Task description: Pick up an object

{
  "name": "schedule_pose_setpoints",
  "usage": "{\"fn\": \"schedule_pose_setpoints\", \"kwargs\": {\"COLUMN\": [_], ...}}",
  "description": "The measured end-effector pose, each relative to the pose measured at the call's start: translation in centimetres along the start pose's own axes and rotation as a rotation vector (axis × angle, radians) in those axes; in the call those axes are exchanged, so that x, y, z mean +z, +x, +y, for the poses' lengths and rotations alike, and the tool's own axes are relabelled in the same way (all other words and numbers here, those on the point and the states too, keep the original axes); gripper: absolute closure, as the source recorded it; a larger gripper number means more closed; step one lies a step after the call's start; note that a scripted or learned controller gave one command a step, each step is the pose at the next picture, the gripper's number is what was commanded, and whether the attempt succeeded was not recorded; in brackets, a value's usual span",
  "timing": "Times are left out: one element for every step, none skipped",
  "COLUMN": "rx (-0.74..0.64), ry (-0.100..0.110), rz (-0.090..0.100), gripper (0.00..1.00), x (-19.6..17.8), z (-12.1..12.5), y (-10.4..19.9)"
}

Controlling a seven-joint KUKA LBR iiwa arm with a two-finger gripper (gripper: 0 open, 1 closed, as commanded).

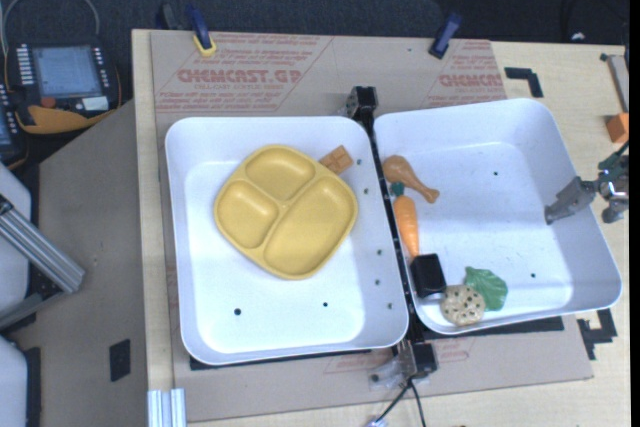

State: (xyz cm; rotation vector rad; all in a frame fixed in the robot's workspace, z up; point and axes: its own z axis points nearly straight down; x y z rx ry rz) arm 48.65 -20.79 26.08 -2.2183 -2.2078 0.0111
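In the right bin (520, 130), a small cluster of toy food lies along the left wall and front edge: a tan drumstick (408, 177) with a rounded meaty end, a smooth orange carrot (406, 225) just below it lying lengthwise beside the wall, a black rectangular block (428, 275) with rounded corners just beside the carrot's lower tip, a round speckled cookie (463, 304) touching the block's lower corner, and a crinkled green leafy piece (488, 286) against the cookie's right side. The gripper (575, 200) sits at the bin's right rim, well apart from these things, a grey metal finger pointing down-left over the white floor; whether the jaws are open or closed cannot be told, and nothing shows between them. The left bin (200, 215) holds a glossy yellow plate (286, 211) divided into 3 compartments, with a small brown block (336, 159) touching its upper right edge. Both bins are shallow, smooth white plastic with rounded corners. They rest on a counter (150, 115) covered with brown paper printed in red, reading "CHEMCAST GP", held by 2 blue clamps (201, 31) at the far edge.
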Motion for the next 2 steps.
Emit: {"fn": "schedule_pose_setpoints", "kwargs": {"rx": [-0.005, -0.004], "ry": [-0.013, -0.009], "rz": [-0.004, -0.001], "gripper": [0.00, 0.00], "x": [-0.7, 4.5], "z": [0.2, -0.5], "y": [0.1, 0.7]}}
